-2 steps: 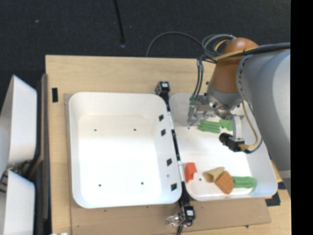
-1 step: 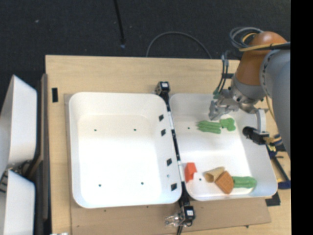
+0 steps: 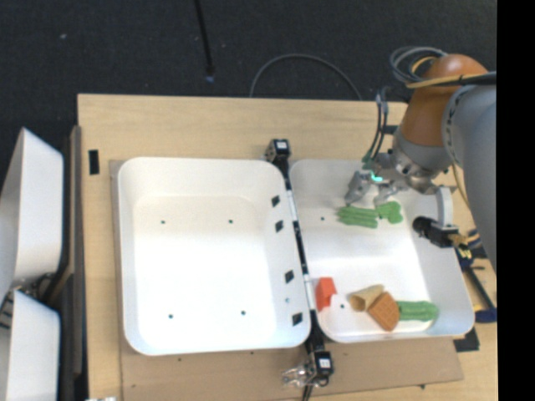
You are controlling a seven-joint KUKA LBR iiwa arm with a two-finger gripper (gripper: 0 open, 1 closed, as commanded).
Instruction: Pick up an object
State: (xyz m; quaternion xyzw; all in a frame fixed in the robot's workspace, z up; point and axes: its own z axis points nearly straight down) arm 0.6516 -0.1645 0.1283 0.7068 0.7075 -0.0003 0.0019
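Fingers of the gripper (image 3: 374, 189) stand apart, splayed downward with nothing between them, hovering just above and behind the long green plastic piece (image 3: 359, 216) in the right-hand shallow white bin (image 3: 334, 182). That piece is the nearest candidate — it lies directly toward the camera from the fingertips, its long axis running roughly left to right across the bin, so the fingers would need to straddle it across its short width. A smaller green chunk (image 3: 390, 214) sits just beside its right end, close enough that it could be nudged or caught in the same closing.

Taking the long green piece as the landmark: well toward the near edge of the same bin lie a tan cone-shaped piece (image 3: 366, 297), an orange waffle-textured wedge (image 3: 385, 312) touching it, and another green piece (image 3: 417, 311) at the wedge's right; a small red-orange block (image 3: 325, 292) rests farther left, against the dividing rim. The left-hand white bin (image 3: 134, 249) lies well to the left — beyond the black clips on the rims.

Both bins rest on a pale wooden desk (image 3: 209, 107), with dark carpeted floor beyond it.
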